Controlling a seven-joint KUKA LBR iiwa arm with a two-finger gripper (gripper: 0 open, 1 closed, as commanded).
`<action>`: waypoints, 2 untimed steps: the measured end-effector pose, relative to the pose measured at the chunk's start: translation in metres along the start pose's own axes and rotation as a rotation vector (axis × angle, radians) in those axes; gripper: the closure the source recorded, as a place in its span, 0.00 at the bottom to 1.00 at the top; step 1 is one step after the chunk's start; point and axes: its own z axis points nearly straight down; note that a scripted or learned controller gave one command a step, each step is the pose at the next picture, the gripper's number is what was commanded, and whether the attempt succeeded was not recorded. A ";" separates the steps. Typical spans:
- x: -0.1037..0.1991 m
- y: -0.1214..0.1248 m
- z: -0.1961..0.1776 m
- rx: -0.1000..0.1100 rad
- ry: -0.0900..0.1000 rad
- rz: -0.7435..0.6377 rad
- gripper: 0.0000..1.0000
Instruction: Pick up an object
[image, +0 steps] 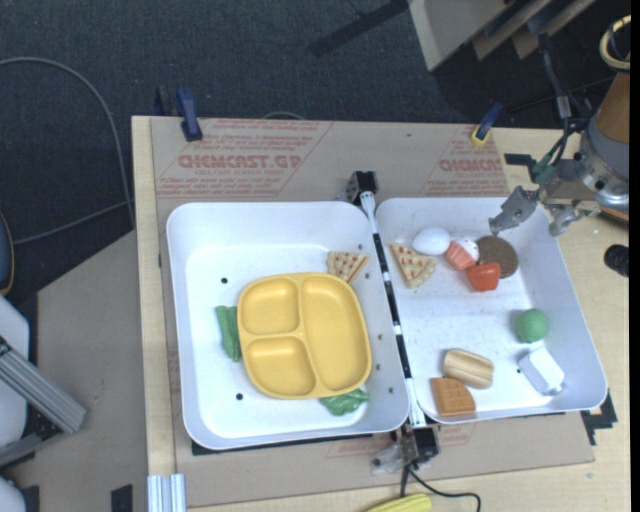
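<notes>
My gripper (532, 218) hangs over the far right corner of the right bin (575, 300). Its two fingers are spread open with nothing between them. Just below and left of it lie a brown round cookie (503, 258), a red pepper piece (484, 277) and an orange-pink piece (461, 254). A white egg (432, 240) and a waffle wedge (412, 266) sit further left. Toward the bin's near side are a green ball (531, 324), a white block (543, 371), a bread roll (468, 367) and a toast square (453, 397).
The left bin (190, 300) holds a yellow divided plate (303, 333), a second waffle wedge (348, 265), a green leaf (229, 332) at the plate's left and a green scrap (345, 402) at its near edge. Clamps sit at the board's far edge.
</notes>
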 end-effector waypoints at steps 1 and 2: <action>-0.004 0.034 0.111 0.003 0.001 0.000 0.00; 0.023 0.037 0.170 -0.006 -0.001 0.000 0.00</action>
